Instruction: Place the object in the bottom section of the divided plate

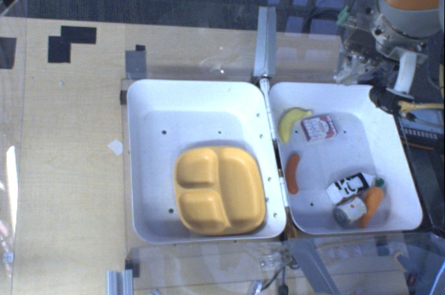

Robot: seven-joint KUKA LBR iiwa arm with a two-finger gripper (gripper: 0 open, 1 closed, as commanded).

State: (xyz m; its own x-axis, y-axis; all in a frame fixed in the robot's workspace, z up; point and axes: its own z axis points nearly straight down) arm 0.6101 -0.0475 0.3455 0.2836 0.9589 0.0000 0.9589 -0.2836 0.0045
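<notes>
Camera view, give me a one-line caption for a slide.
Yellow divided plate waits in the left bin; banana, sausage and carrot lie in the right bin.

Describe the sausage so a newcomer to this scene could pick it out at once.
Start at the right-hand white bin. Along its left wall, below the banana, lies the sausage, a slim reddish-orange rod pointing up and down the picture. Unlike the carrot in the far lower corner, it has no green top and lies alone.

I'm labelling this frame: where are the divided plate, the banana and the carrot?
divided plate (240,184), camera view, large right section.
banana (290,122), camera view, middle of curve.
carrot (373,202), camera view, orange body.
</notes>
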